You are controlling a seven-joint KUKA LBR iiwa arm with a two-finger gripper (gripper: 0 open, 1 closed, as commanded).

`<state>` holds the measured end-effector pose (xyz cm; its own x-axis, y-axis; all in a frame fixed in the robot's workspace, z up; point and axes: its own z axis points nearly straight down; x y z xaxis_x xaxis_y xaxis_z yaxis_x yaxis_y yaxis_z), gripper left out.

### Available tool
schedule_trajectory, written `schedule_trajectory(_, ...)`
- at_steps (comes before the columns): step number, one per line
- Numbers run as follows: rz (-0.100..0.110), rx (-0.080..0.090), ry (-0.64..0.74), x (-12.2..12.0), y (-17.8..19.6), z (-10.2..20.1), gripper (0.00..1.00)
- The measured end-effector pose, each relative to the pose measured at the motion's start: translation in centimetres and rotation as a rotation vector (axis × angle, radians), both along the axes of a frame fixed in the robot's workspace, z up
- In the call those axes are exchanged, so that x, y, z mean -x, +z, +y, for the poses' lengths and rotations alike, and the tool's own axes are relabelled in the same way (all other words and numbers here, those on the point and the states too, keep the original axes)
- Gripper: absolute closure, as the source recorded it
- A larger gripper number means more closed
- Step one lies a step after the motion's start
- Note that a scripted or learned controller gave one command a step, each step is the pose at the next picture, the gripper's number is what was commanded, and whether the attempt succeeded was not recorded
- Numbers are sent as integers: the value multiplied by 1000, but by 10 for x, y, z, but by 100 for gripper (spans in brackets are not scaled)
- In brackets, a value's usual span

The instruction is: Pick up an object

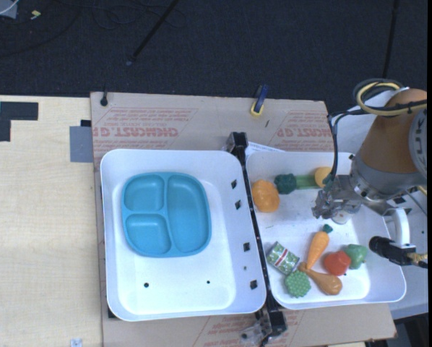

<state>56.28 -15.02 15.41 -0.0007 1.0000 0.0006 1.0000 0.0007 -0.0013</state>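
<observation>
The right bin point(389, 292) holds several toy foods: an orange round fruit point(265, 195), a green piece point(287, 183), a yellow piece point(322, 175) partly behind the gripper, a carrot point(318, 246), a red tomato point(337, 263) beside a green piece point(356, 253), a green-white packet point(282, 257), a green knobbly piece point(297, 284) and a tan drumstick point(324, 281). My gripper point(334, 207) hangs low over the bin's upper right part, just above the carrot's leafy top and right of the green piece. Nothing shows between its tips.
The left bin point(118, 280) holds a blue three-compartment plate point(165, 215). A black divider point(246, 223) runs between the bins. Cardboard point(165, 121) lies under both bins, with a blue-yellow clamp point(258, 101) at its far edge. The arm point(389, 147) reaches in from the right.
</observation>
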Motion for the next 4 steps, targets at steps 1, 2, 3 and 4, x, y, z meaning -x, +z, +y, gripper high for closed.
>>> schedule_trajectory(1, -1, 1, 0, -4, 61, -2, 100)
schedule_trajectory(2, 3, -1, 1, -5, 71, -3, 100)
schedule_trajectory(3, 6, -2, 3, -4, 63, 50, 100)
schedule_trajectory(4, 6, -3, 5, 3, 74, 103, 100)
